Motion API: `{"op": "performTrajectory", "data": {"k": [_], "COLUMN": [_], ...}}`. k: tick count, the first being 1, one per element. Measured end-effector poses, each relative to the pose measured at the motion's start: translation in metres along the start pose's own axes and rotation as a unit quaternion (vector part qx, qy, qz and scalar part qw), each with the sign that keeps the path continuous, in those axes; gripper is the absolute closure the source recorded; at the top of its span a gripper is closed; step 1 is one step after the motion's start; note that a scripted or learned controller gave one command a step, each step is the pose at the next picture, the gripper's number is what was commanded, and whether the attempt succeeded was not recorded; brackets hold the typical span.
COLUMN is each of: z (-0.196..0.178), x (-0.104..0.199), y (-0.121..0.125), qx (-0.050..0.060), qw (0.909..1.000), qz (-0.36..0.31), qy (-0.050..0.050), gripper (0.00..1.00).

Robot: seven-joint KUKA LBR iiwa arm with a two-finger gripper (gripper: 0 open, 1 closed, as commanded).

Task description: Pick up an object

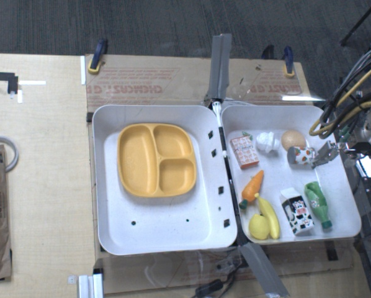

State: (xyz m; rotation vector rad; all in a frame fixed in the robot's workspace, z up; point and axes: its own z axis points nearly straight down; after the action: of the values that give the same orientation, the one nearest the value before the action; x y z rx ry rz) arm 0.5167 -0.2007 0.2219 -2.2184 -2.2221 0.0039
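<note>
Blue clamps (98,53) on cardboard (154,82)

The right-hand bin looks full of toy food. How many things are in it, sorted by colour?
Going by each thing's main colour, in the right bin:
Yellow: 2, banana and lemon
Orange: 1, carrot
Green: 1, bottle
Red: 1, carton
Black and white: 1, milk carton
White: 1, small lump
Tan: 1, round thing
Total: 8

The divided plate (156,160) lies in the left bin (105,185). In the right bin (350,185), the carton (244,151) sits left of the egg (292,139) (far side), with carrot (253,187), banana (269,216), milk carton (297,212) and bottle (317,203) nearer.
</note>
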Motion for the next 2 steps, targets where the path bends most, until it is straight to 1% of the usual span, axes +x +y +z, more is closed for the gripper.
{"op": "performTrajectory", "data": {"k": [1, 2], "z": [0.1263, 0.1178], "x": [0.0464, 0.045], "y": [-0.0153, -0.0157], "qx": [0.001, 0.001], "qw": [0.9884, 0.9882], "qz": [0.152, 0.153], "qy": [0.0, 0.0], "gripper": [0.0, 1.0]}}
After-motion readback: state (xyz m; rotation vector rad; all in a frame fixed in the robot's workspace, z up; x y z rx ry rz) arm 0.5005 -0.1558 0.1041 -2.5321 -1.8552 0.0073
